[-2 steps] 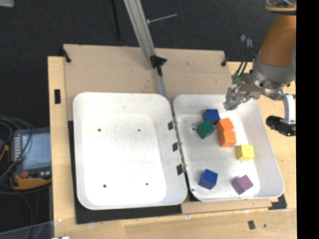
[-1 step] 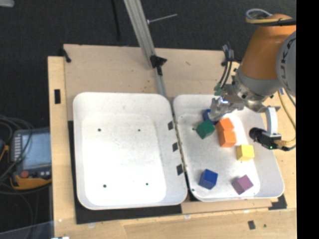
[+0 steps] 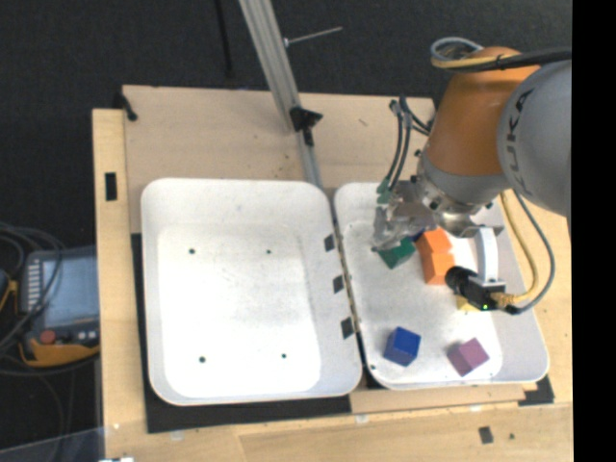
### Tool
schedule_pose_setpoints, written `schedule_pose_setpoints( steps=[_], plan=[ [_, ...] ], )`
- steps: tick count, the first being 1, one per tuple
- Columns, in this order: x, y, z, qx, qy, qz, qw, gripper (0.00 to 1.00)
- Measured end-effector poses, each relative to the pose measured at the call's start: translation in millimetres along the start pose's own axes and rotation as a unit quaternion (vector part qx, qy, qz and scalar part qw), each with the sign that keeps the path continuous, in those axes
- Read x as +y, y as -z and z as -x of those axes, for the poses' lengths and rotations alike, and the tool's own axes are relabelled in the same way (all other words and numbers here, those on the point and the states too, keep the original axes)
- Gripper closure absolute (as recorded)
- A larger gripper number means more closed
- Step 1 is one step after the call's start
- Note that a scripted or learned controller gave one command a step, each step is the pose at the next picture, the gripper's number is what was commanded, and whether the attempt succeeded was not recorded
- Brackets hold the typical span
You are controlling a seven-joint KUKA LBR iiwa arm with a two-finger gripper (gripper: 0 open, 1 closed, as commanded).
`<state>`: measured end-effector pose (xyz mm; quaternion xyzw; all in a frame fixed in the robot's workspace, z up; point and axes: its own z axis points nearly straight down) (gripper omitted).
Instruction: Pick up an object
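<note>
My gripper (image 3: 390, 231) reaches down into the right bin (image 3: 520, 354) near its left wall. A green block (image 3: 395, 254) lies right under the fingertips, partly covered by them; whether it is between the fingers is unclear. An orange block (image 3: 436, 255) sits just to the right of it. A blue cube (image 3: 402, 346) and a purple cube (image 3: 469, 355) rest near the bin's front edge.
The left bin (image 3: 241, 287) lies beside the right one. A slanted metal pole (image 3: 274, 65) rises behind the bins. Cables and a black and yellow connector (image 3: 476, 292) hang from the wrist over the right bin. A pendant device (image 3: 58, 306) sits off the bench at left.
</note>
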<state>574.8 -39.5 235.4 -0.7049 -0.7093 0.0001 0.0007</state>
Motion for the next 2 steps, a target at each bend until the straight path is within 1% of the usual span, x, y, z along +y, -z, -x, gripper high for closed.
schedule_pose_setpoints(
  steps=[1,2],
  plan=[
    [-29.2,6.6,-51.1,0.001,0.001,0.000,1.0000,1.00],
    [-52.9,12.0,-93.8,0.000,-0.001,0.000,1.0000,1.00]
  ],
)
